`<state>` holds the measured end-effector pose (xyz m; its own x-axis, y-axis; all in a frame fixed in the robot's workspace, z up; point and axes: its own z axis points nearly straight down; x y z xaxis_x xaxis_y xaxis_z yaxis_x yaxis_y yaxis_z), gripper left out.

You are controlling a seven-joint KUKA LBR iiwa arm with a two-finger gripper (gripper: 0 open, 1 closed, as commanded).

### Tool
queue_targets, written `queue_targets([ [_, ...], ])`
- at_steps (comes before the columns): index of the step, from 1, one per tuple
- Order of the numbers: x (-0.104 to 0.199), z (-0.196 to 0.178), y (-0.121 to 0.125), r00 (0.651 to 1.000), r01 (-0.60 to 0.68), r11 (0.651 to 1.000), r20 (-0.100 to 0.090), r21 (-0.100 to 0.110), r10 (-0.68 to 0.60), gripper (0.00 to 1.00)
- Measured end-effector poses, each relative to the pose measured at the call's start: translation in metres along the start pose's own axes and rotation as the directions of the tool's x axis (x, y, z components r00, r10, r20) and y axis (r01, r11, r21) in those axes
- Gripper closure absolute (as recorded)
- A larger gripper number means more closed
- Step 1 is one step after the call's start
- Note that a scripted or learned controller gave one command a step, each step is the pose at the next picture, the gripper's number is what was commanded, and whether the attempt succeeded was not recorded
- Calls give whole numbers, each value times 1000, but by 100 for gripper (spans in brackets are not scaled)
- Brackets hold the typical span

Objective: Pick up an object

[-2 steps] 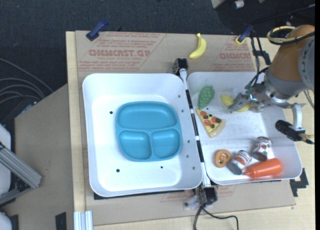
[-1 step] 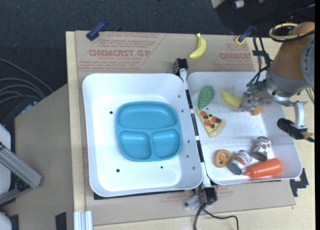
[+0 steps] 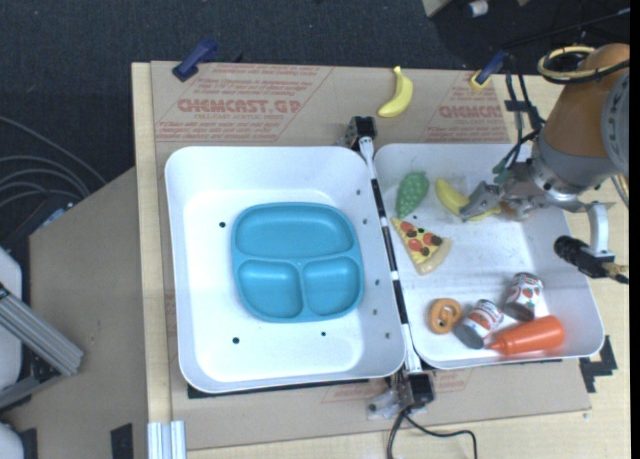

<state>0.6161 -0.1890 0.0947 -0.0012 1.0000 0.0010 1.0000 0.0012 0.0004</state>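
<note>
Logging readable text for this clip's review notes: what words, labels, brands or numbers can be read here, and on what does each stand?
"CHEMCAST GP", red print, on the brown protective sheet behind the left bin; the last letters are unsure.
The same red brand print on the sheet behind the right bin, partly hidden, not fully readable.
Smaller red lines around both: too blurred.
Labels on the two small cans: too small.

bench [image 3: 250,107], two bins [image 3: 190,247] (white), banana [image 3: 396,95]

Illumination is even and diffuse from overhead. The two white bins [image 3: 195,277] render bright, near overexposure, with faint shadows along their inner walls. The dark floor [image 3: 80,47] in the upper left of the frame remains dim. Overall sharpness is moderate; fine detail appears soft and slightly grainy.
</note>
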Motion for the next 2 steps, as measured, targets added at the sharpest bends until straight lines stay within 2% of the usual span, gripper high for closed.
queue_targets([
  [1, 44, 12, 44, 1000, -11, 999, 4, 30, 11, 0],
  [2, 44, 3, 43, 1000, -10, 999, 4, 36, 10, 100],
])
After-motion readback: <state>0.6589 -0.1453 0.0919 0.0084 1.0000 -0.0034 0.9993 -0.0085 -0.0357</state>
